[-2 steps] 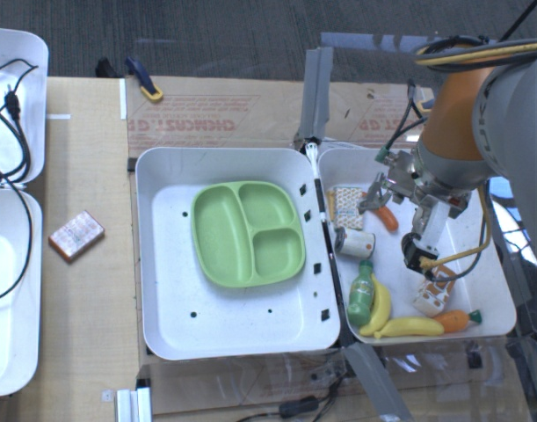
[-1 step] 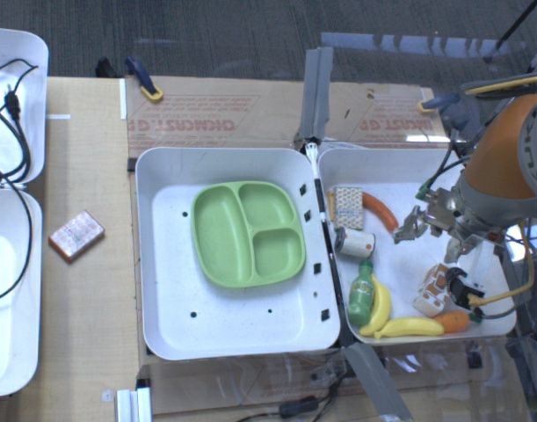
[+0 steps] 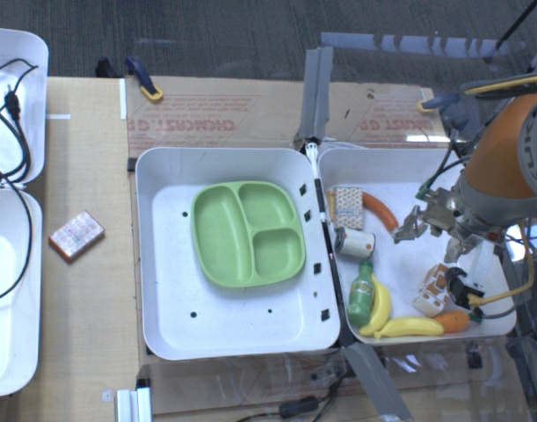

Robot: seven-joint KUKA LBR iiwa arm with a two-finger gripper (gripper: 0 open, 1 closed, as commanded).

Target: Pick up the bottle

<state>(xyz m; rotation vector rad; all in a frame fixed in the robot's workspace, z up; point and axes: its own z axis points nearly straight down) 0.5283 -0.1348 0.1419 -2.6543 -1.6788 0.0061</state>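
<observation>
At lower centre-right, the green bottle (image 3: 361, 294) is judged light, smooth plastic, best grasped mid-body. The gripper (image 3: 433, 232) is seen open, empty.

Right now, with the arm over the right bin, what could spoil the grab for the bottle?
The small green plastic bottle lies against the yellow banana and near the bin's left wall, so a finger could catch either. The tool sits well to the bottle's right, nearer the white packet, and might close on that.
</observation>
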